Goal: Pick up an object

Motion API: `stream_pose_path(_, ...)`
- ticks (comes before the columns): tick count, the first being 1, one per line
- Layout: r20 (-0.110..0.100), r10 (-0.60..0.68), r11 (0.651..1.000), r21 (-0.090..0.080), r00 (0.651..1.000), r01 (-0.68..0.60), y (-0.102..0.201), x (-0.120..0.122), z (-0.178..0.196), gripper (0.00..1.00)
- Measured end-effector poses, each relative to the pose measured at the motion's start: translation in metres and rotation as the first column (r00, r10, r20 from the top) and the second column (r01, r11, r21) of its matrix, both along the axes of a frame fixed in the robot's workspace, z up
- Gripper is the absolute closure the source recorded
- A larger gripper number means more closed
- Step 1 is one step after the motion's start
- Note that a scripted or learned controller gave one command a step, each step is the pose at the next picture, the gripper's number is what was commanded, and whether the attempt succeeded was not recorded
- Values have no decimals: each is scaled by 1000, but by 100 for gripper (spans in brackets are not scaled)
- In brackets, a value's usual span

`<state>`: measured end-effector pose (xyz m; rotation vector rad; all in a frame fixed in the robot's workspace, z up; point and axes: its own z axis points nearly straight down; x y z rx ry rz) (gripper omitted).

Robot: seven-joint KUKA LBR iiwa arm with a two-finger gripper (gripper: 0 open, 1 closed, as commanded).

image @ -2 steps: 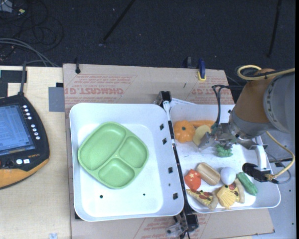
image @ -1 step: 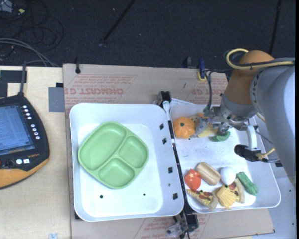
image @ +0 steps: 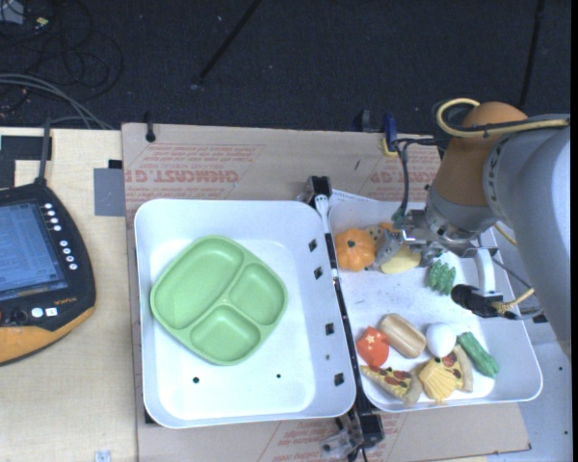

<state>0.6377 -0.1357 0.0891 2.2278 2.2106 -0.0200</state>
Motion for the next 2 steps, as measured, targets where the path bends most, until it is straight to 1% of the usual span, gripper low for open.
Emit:
stream_pose_path(1, -3, 4, 1000, -1, 1000, -4, 1, 0, 9, 100)
stream_pose_path(2, 10, 14, 1000, 16, 1000, -15, 86, -39, 104, 100)
